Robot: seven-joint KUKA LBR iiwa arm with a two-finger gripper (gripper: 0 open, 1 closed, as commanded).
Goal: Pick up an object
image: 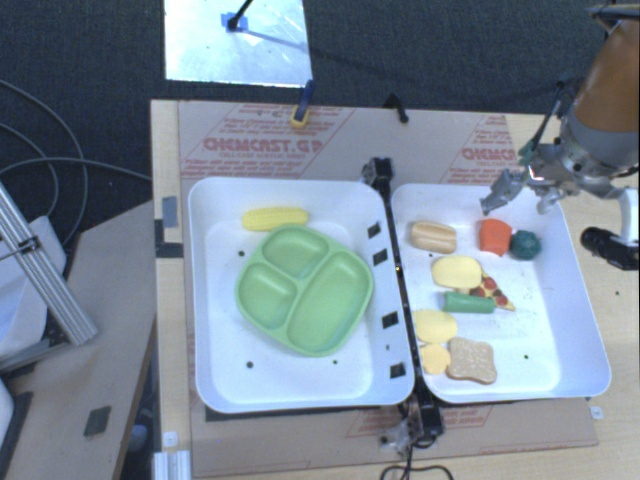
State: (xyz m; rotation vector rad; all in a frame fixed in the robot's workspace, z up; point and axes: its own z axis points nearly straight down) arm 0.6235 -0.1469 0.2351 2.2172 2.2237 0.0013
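Jaws of the grey two-finger gripper (520, 194) stand spread, pinching nothing. Just below them lies the orange-red plastic toy block (494, 236), apart from both, with the dark green round toy (525, 243) beside it.

Green tray (305, 290); yellow banana (275, 218); orange block (494, 236); dark green ball (525, 244); white bins (225, 368).

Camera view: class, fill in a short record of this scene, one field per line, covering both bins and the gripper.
left bin: green divided plate, yellow corn beside it
right bin: hot dog, orange piece, dark green ball, pizza slice, toast, other toy foods
gripper: above the right bin's far edge, fingers apart, holding nothing
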